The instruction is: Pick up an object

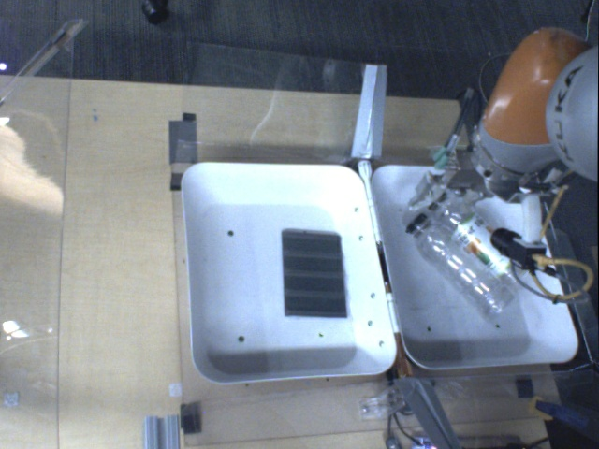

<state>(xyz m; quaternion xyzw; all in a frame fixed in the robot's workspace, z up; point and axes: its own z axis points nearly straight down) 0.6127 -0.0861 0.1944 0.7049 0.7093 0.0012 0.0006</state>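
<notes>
— On the bench (112, 297), what takes up the most room?

— Two shallow white bins side by side, their inner rims touching or nearly so. The left bin (215, 251) is a little the wider; the right bin (440, 316) sits under the robot.

— And the arm?

— The arm (533, 92) comes in from the upper right corner, its orange band rounded and bright above the grey wrist, and it leans down over the far part of the right bin.

— What lies in the bins?

— A dark ribbed mat (314, 272), rectangular, lies flat near the middle of the left bin, well apart from every wall. A clear plastic bottle (463, 255) lies on its side in the right bin, slanting from the far left of that bin toward its near right, with a small patch of colour on it.

— Where is the gripper?

— The gripper (432, 199) is low over the right bin, at the far left end of the bottle. Whether it touches the bottle I cannot tell; glare and clear plastic blur that spot.

— Open or closed?

— I cannot tell that either. Nothing can be seen held by it.
</notes>
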